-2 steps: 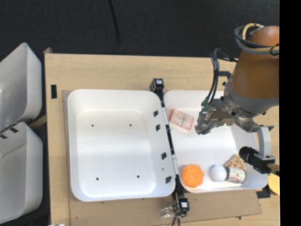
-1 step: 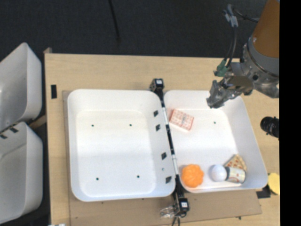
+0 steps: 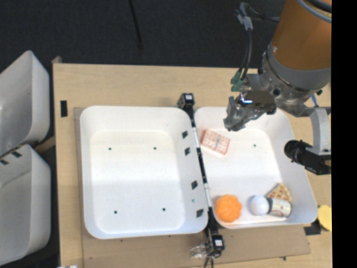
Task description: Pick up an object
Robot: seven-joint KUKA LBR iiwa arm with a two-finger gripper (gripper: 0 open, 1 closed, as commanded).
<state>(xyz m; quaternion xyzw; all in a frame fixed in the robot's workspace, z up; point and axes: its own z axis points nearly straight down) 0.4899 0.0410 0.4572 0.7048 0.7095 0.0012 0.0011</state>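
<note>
The gripper hangs above the far part of the right bin, just beyond a small pink-patterned packet (its print too blurred to read); the state of the pincer cannot be told. An orange ball, a white ball and a patterned cup lie along the near wall.
</note>
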